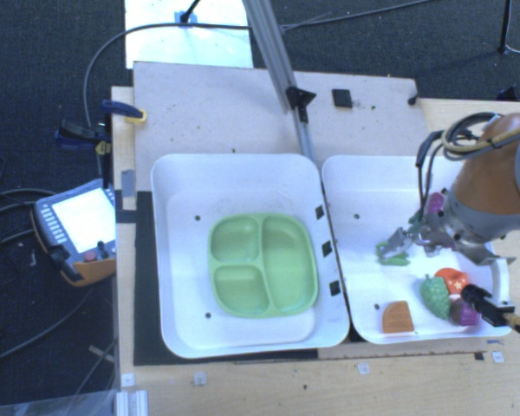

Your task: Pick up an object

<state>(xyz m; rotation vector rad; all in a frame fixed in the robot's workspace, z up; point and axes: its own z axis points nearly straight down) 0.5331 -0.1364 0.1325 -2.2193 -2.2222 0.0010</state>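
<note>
The surface (269, 111) carries two shallow white bins side by side. The left bin (178, 232) holds a pale green divided plate (264, 264), three compartments, lying flat near the bin's middle. The right bin (364, 198) holds the loose items: a small green leafy piece (392, 250) near the middle, an orange wedge-shaped block (398, 317) close to the front wall, and a cluster toward the right front corner made of a green bunch of toy grapes (434, 295), a red tomato-like toy (451, 279) and a purple piece (464, 312), all touching or nearly so.

The arm (494, 180) reaches in from the right, its orange band above the wrist. The claw (413, 237) sits low over the right bin, just beside the green leafy piece and apparently touching its right end. Whether the claw is spread or pressed together cannot be told from this slant; the metal parts blur into one another, and nothing is plainly seen between them.

Judging by the position, the step in hand is the approach or closing phase on the green leafy piece, with nothing yet lifted. The next move calls for the claw to straddle that piece squarely, close firmly, and rise straight up. The piece looks thin and flat, so it could slip out or be pushed aside instead of caught.
</note>
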